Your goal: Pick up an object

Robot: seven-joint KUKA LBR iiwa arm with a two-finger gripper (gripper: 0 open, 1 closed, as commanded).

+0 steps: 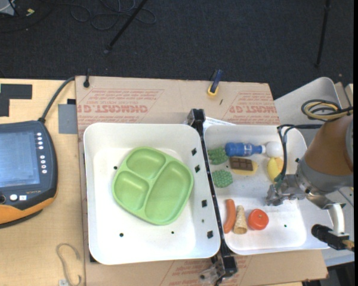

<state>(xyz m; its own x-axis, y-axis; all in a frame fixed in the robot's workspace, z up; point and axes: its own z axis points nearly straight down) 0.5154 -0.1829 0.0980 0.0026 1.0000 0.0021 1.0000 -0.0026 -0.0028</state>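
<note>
Low at the right of the frame, your gripper [278, 194] hangs over the right bin [292, 234], at the end of the grey arm [328, 154] that comes in from the right edge. You cannot tell from this slanted view whether it is apart or together (the tip is a small dark tangle against the white floor), and nothing can be seen clamped in it.

Look just to the lower left of the tip and you find the red tomato [258, 219], near but apart from it. Touching the tomato's left side is a tan ice-cream cone [240, 219], and beside that lies an orange carrot [229, 215], both pointing roughly up the frame.

Above the tip you have a yellow lemon-like piece [274, 168] close to the arm, and to its left a brown chocolate bar [241, 165]. A blue bottle [243, 149] with a white cap lies on its side at the upper part of the bin. Two green leafy pieces [219, 167] sit against the bin's left wall.

To the left, in the middle of the frame, the left bin [101, 231] carries a green divided plate [153, 185], tilted a little. At the far left edge sits the control pendant [18, 171] with its grey screen (resting on the bench [24, 249]).
</note>
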